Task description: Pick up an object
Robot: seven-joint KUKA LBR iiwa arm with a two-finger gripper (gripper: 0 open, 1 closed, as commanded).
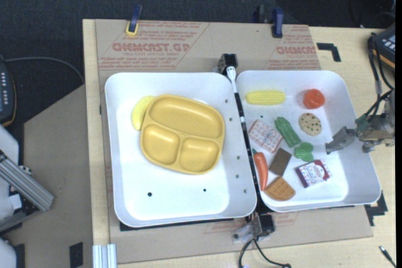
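1. Orange waffle point(280, 189), carrot point(260, 170) and the dark red packet point(313, 173) were jammed together at the near end of the right bin point(359, 188), so a grab there could've easily snagged two.
2. Gripper point(342, 139) sat mid-right; honestly couldn't tell if its fingers were spread.
3. Farther back, the tomato point(313, 98) looked like it'd roll off.

Arm: enters at the right edge, mid-height of the camera view; little of it in frame, only the wrist end.
Gripper point(336, 141): grey, extended leftward, tip angled slightly down.
Wrist: thin cables looped above and around it.
Grasp: nothing seen at the tip.
Finger state: not resolvable.
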